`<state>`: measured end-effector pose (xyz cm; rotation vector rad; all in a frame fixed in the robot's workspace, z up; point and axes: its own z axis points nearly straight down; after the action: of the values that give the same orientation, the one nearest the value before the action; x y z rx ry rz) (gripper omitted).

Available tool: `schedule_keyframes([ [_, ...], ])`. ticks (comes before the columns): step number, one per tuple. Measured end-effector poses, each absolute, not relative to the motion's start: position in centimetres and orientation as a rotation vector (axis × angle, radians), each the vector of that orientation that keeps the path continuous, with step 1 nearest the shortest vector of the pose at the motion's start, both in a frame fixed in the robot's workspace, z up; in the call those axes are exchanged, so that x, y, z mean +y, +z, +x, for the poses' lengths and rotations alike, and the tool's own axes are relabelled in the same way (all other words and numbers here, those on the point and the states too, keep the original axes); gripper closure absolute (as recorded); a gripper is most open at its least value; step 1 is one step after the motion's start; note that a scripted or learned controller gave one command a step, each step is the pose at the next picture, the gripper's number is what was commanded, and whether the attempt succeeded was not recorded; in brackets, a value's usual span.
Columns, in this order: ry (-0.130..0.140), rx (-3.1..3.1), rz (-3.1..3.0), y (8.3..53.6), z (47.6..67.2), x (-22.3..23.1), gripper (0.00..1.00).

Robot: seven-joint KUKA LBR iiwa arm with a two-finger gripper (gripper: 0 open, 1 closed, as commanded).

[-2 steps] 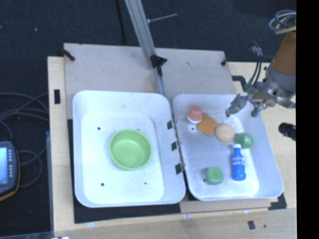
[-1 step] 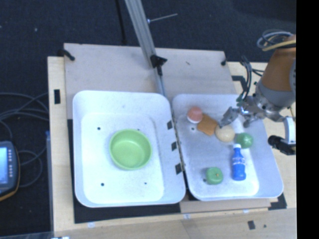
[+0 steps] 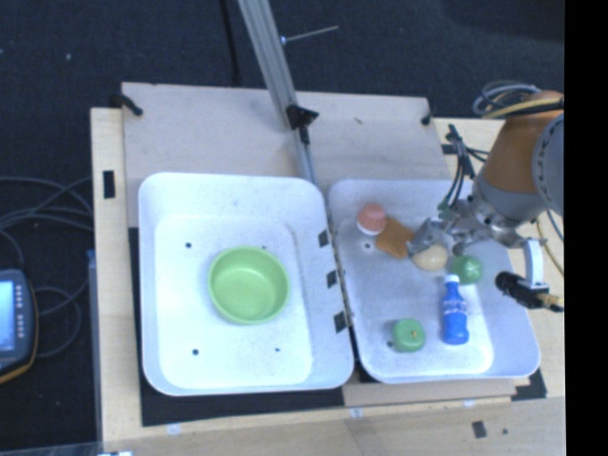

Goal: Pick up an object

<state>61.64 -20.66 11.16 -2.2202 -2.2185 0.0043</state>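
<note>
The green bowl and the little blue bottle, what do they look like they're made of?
The green bowl looks like plastic: one even lime colour, matte, with a smooth moulded rim. The blue bottle also seems plastic, slightly glossy, with a white cap and a pale label; the view is too blurred to be sure.

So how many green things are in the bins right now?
3: green bowl in the left bin, green round piece and green ball in the right bin. The gripper may hide others.
</note>
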Motion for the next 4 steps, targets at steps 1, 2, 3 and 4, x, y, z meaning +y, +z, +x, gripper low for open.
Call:
schedule_keyframes([
  [1, -0.004, -2.224, -2.226, 12.7, 61.9, -20.7, 1.0],
  [2, -0.005, -2.225, -2.225, 18.8, 61.3, -20.6, 1.0],
  [3, -0.004, -2.224, -2.225, 23.4, 62.1, -21.0, 1.0],
  [4, -0.004, -2.224, -2.224, 27.7, 62.2, -21.1, 1.0],
])
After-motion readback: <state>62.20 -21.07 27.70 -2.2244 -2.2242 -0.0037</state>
